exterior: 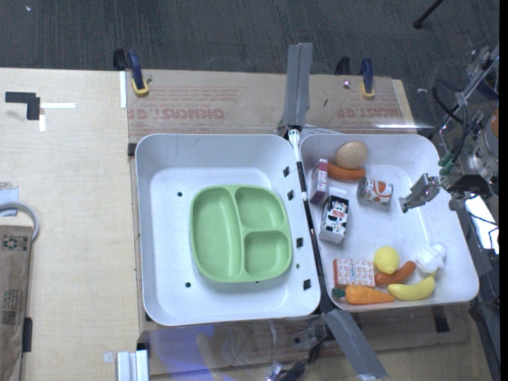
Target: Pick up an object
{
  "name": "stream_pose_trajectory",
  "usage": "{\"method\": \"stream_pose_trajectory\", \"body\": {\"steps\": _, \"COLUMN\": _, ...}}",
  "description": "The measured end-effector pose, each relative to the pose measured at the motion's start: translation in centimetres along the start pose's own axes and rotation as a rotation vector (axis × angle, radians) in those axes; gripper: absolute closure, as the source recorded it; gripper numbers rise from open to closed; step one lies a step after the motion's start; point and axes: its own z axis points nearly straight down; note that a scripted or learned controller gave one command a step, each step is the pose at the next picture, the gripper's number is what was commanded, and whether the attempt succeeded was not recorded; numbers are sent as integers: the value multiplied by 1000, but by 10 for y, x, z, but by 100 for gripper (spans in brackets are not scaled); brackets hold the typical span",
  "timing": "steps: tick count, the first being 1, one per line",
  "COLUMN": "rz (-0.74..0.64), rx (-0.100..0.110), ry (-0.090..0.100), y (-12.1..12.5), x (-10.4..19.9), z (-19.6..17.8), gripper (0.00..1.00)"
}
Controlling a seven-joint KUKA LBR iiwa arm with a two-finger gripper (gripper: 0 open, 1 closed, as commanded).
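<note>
The right bin (413,145) holds several small items. At its back lie a brown potato (352,151) and an orange carrot (347,173), with a small can (375,190) beside them. A purple carton (319,181) and a black-and-white milk carton (335,217) sit along the left wall. Near the front are a lemon (386,259), a red-and-white box (354,272), a second carrot (367,295), a banana (413,290) and a white piece (429,256). My gripper (417,194) hangs over the bin's right part, right of the can and apart from every item.
The left bin (159,213) holds a green divided plate (240,232). A grey divider bar (298,78) runs between the bins. Cables and arm hardware (468,133) crowd the right edge. A paper bag (14,276) lies on the bench at far left.
</note>
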Motion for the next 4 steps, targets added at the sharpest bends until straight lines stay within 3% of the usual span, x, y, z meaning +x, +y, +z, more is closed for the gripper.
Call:
{"method": "stream_pose_trajectory", "body": {"steps": 1, "rz": 60, "rx": 1, "ry": 1, "y": -14, "x": 28, "z": 87, "gripper": 0}}
{"method": "stream_pose_trajectory", "body": {"steps": 2, "rz": -33, "rx": 2, "ry": 2, "y": -15, "x": 36, "z": 151, "gripper": 0}}
{"method": "stream_pose_trajectory", "body": {"steps": 3, "rz": 35, "rx": 1, "ry": 1, "y": 80, "x": 3, "z": 198, "gripper": 0}}
{"method": "stream_pose_trajectory", "body": {"steps": 4, "rz": -19, "rx": 1, "ry": 2, "y": -7, "x": 27, "z": 198, "gripper": 0}}
